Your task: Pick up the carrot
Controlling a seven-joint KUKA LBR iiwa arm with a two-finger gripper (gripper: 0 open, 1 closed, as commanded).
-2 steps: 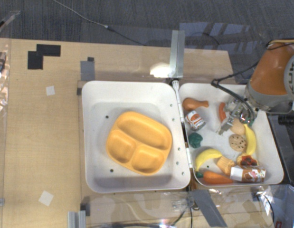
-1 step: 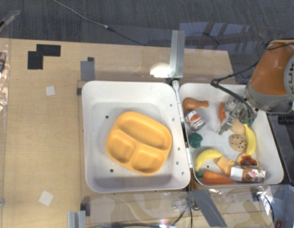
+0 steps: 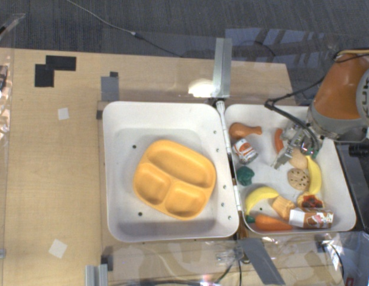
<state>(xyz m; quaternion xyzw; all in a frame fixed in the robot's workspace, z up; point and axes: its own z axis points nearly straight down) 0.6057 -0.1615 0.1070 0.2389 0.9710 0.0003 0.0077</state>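
Observation:
The carrot (image 3: 271, 223) is orange and lies flat along the front wall of the right bin (image 3: 345, 204), just below a yellow banana (image 3: 260, 196). My gripper (image 3: 294, 148) hangs over the back half of that bin, well behind the carrot and to its right. It is right above a small beige item (image 3: 299, 160), beside a red sausage (image 3: 279, 139). Nothing of the carrot touches the gripper.
Crowding the right bin are a drumstick (image 3: 244, 130), a small can (image 3: 245, 151), a green lump (image 3: 245, 175), a cookie (image 3: 298, 178), a second banana (image 3: 316, 174), a tan block (image 3: 282, 206) and a sauce bottle (image 3: 310, 218). The left bin (image 3: 121, 130) holds a yellow divided plate (image 3: 174, 178).

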